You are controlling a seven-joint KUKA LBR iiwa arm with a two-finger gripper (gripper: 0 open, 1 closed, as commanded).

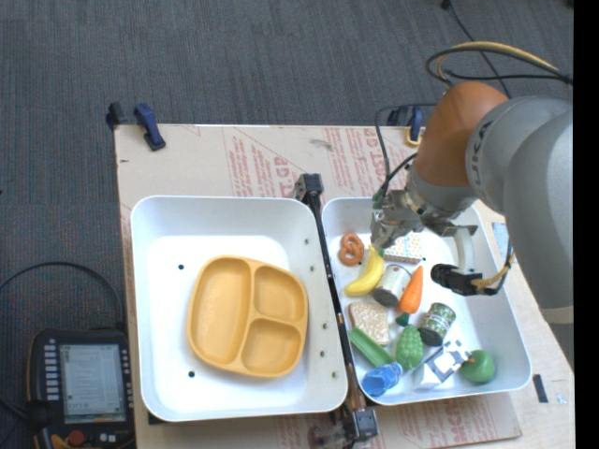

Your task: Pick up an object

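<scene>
Left bin (159,241) holds a yellow divided plate (248,315); right bin (505,344) holds toy food; gripper (398,237) state: cannot tell.

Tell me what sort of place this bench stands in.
Probably a robotics lab: a grey industrial arm with an orange band reaches over shallow white bins on a plywood bench top, and a handheld control pendant with a screen lies on grey carpet.

tray (248,316) in left bin (159,223), toys (393,297) in right bin (501,330)

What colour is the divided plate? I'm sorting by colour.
Yellow-orange divided plate, plain in the camera view.
</scene>
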